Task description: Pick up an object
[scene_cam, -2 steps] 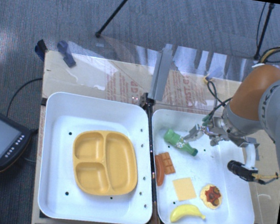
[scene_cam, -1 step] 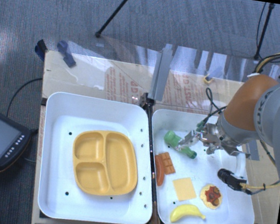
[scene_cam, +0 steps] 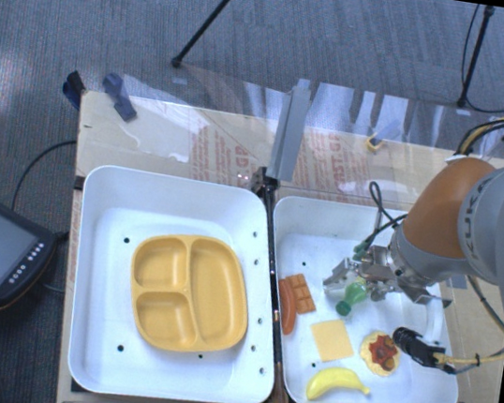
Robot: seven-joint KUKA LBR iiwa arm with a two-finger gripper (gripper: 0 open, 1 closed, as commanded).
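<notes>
My end effector (scene_cam: 356, 281) hangs low over the small green toy bottle (scene_cam: 349, 300) in the right white bin (scene_cam: 431, 390), positioned for grasping; whether it grips, I cannot tell.

From my seat, the gripper (scene_cam: 353, 283) sits low over the green object (scene_cam: 350, 299), and I cannot tell what that object is, since the wrist hardware covers its top. At three o'clock the arm (scene_cam: 476, 222) runs off the edge. The topping on the small round piece (scene_cam: 381, 352) is too small to read.
</notes>
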